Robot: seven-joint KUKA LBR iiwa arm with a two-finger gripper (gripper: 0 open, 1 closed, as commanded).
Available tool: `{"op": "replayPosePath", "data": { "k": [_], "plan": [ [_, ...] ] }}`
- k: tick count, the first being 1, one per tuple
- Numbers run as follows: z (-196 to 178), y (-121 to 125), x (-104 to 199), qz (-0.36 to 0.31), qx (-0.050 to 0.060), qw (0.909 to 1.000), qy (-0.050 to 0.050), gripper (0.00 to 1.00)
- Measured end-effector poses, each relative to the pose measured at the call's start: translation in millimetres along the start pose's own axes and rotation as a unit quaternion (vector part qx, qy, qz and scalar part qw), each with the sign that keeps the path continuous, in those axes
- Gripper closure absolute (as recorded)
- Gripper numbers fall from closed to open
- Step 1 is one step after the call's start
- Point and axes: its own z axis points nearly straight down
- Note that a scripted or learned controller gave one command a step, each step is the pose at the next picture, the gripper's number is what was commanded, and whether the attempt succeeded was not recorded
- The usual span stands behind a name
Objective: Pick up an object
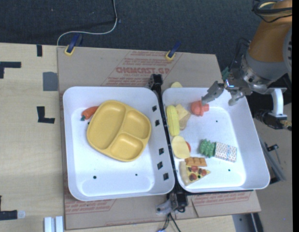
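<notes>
My gripper (221, 96) hangs over the back edge of the right bin (246, 144), its two fingers (210, 93) spread open with nothing between them. A salmon-red toy (199, 108) lies just below and left of the left finger. Further left are a corn cob (172, 120) and a pale yellow piece (182, 115). Toward the front of that bin lie a yellow oval (180, 147), a green broccoli piece (206, 147), a patterned packet (226, 152) and a pizza slice (194, 170).
The left bin (77, 168) holds a yellow divided plate (119, 129) with an orange carrot (89, 112) tucked behind it. A small yellow object (176, 85) sits at the right bin's back rim. Black clips line the divider (160, 129) between the bins.
</notes>
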Motion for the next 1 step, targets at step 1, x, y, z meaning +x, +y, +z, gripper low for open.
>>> {"op": "replayPosePath", "data": {
  "k": [1],
  "plan": [
    [128.1, 54.9, 16.7, -0.001, 0.004, 1.0, 0.0, 0.0]
  ]
}}
